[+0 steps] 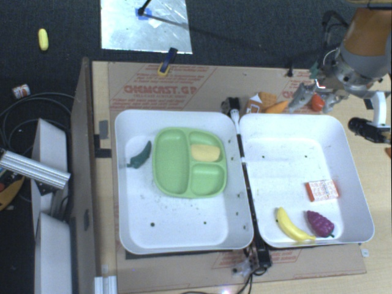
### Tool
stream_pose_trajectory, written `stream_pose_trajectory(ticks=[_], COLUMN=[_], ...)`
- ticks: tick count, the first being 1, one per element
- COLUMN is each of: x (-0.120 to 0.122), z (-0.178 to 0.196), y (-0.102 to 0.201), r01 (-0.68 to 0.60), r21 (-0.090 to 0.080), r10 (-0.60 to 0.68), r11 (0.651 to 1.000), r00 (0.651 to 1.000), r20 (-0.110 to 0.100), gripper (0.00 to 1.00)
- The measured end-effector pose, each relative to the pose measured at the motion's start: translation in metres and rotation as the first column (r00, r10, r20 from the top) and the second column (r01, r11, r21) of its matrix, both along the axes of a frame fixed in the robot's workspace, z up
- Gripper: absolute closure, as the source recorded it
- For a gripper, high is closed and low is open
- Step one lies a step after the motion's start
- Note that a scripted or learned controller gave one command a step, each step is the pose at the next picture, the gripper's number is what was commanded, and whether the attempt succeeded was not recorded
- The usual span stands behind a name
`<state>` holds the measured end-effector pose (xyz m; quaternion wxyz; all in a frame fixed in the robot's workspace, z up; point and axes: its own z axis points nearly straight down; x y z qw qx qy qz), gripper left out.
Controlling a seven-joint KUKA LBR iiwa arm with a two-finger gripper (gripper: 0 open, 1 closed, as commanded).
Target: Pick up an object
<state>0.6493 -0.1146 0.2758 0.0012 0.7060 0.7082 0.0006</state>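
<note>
Reaching arm: comes in from the upper right; its grey body with the orange band is cut off by the top and right edges.
Gripper (313,98): hangs over the far rim of the right bin (352,158), near its back corner; the fingers are blurred against clutter behind them, so I cannot tell how far apart they are or whether anything sits between them.
Hard to make out: small orange and red shapes just behind the right bin's far rim, beside the gripper; too blurred to name.
Writing: red print on the cardboard sheet (184,84) under the bins, too soft to read with certainty.
Right bin contents: banana (293,225) near the front rim, purple grape bunch (320,223) just beside it, small red-and-white packet (321,190) farther back.
Left bin (131,225) contents: green divided plate (177,164) with a yellow item (205,152) in its upper right compartment; dark green piece (141,155) lying left of the plate.
</note>
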Motion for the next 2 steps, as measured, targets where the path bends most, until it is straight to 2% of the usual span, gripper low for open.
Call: stream_pose_trajectory(ticks=[1, 2], x=[-0.018, -0.049], z=[-0.075, -0.083], y=[-0.089, -0.088], r01=[0.006, 0.002], r21=[0.0, -0.001], r10=[-0.006, -0.002], r11=[1.0, 1.0], r00=[1.0, 1.0], r20=[-0.002, -0.002], gripper=[0.0, 0.0])
